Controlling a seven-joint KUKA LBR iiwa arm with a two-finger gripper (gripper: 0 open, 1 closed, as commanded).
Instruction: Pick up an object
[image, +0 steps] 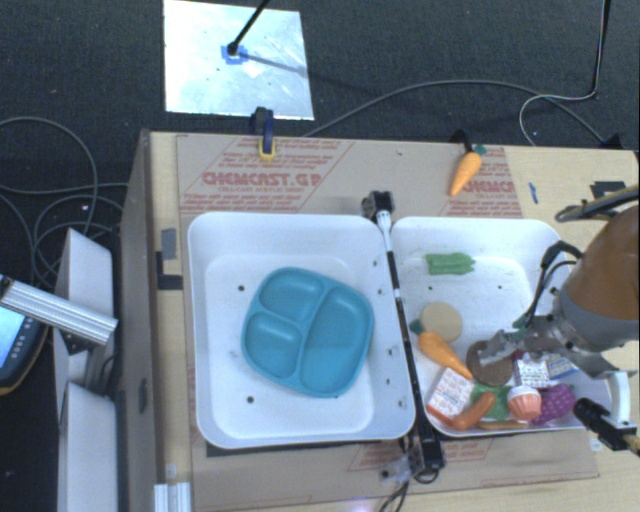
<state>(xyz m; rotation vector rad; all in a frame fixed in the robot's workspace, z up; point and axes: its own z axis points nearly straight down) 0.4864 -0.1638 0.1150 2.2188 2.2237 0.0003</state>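
toy food (470, 395) crowding right bin (500, 232)

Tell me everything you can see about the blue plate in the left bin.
The blue plate is a rounded-square tray in light blue, plastic by the look of it, split by raised ridges into three compartments: two smaller ones on the view's left and a larger one on the right. It lies flat, rotated slightly, near the middle of the left bin. Nothing rests in it, and only the bin floor touches it.

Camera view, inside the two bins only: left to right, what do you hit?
Blue divided plate in the left bin → divider between the bins → green piece in the right bin → gripper over the pile of toy food at the right bin's near corner.
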